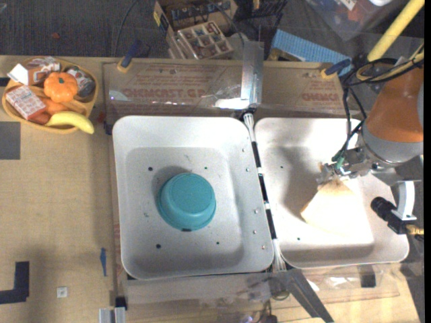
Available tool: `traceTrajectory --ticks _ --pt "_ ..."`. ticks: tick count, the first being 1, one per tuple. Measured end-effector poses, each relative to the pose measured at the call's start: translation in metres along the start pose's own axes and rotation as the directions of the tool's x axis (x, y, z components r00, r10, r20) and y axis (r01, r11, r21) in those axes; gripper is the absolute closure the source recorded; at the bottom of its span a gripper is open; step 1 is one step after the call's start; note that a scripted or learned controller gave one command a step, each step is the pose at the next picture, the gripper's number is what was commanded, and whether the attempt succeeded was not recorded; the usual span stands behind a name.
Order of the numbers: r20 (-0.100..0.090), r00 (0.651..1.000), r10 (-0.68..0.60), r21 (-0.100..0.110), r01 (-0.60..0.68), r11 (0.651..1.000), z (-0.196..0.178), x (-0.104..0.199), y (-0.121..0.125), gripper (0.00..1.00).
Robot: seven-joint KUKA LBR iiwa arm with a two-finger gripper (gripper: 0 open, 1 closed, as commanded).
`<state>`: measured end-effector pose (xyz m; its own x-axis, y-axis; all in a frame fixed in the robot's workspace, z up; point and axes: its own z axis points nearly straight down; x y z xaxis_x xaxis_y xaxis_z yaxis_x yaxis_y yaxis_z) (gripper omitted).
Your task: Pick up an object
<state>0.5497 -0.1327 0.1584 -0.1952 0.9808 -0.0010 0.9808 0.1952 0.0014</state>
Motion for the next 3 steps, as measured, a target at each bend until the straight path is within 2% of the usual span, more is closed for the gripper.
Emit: traceTrajectory --ticks 1,2,3 --pt "0.001 0.986 -0.168 -0.002 0.168 0.986 -0.058 0.029 0.088 1.0" --pt "0.0 0.989 -0.151 0.0 0.151 0.989 0.042 -0.019 0.066 1.0" --pt "0.004 0.902 -0.431 -0.004 0.431 0.902 -0.027 0.027 0.106 1.0"
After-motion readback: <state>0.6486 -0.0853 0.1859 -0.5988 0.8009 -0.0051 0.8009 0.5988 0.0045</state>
